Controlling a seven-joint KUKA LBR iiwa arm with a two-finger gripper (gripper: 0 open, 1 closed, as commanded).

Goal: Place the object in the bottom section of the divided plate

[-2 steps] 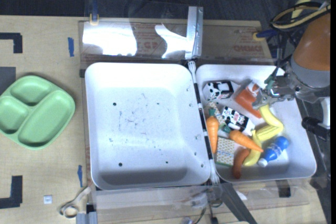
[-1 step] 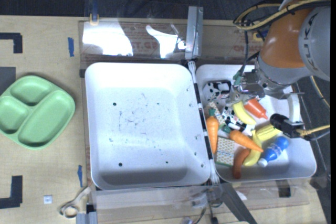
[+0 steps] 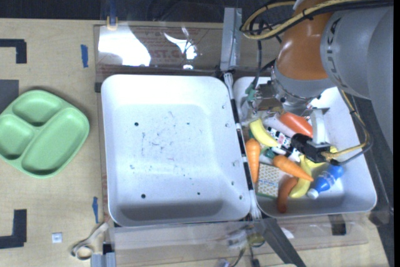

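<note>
Camera view is looking down on the right bin (image 3: pixel 356 194), where the candidate objects are lying in a loose heap against its left wall: an orange carrot (image 3: pixel 252 158) standing nearly upright along that wall, a yellow banana (image 3: pixel 262 134) curving just above it, a second carrot (image 3: pixel 292 166) crossing the middle of the pile, and a blue-capped bottle (image 3: pixel 327 181) towards the bin's right side. Which of these is meant as the task's object cannot be told.

Judgement on handling: these are looking like toy plastic foods, so probably light, rigid and smooth, likely to slip or roll out of a pinch. The upright carrot seems the easiest take, gripped across its thick middle, though the bin wall is crowding one side.

End effector (image 3: pixel 275 110) is sitting low over the heap's upper end, near the bin's top left corner, under the orange wrist band; whether it is apart or together cannot be told, as the wrist is hiding it. Nothing is visibly held.

Left bin (image 3: pixel 125 94) is lying between the heap and the goal. Green divided plate (image 3: pixel 75 131) is resting on the counter (image 3: pixel 44 40) near its left edge, well apart from the objects; its large lower section is facing the counter's near edge.
</note>
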